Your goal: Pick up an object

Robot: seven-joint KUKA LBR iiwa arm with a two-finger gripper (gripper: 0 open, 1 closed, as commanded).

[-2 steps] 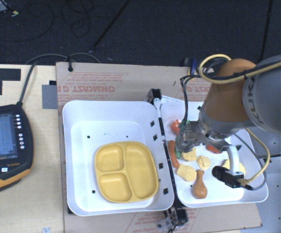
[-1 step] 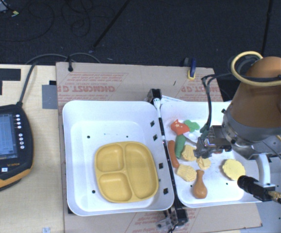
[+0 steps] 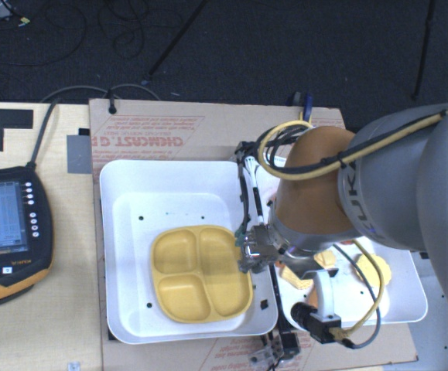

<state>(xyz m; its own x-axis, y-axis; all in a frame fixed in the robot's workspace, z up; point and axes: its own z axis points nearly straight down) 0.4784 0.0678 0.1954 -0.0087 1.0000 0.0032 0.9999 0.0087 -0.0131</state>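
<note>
A yellow plate [image 3: 196, 273] with several compartments lies flat in the left bin [image 3: 131, 207], toward its front right. My gripper [image 3: 252, 257] hangs low over the wall between the two bins, right at the plate's right edge. The arm's orange band [image 3: 316, 184] and grey body cover much of the right bin [image 3: 409, 304]. Beneath the arm, small orange and yellow pieces [image 3: 295, 274] and a yellow object [image 3: 375, 270] peek out in the right bin. Whether the gripper touches the plate is hidden by the wrist.
A teach pendant [image 3: 3, 222] with a lit screen rests on the bench at the far left. Both bins sit on a cardboard sheet [image 3: 169, 130]. Yellow and black cables [image 3: 282, 141] loop around the wrist.
</note>
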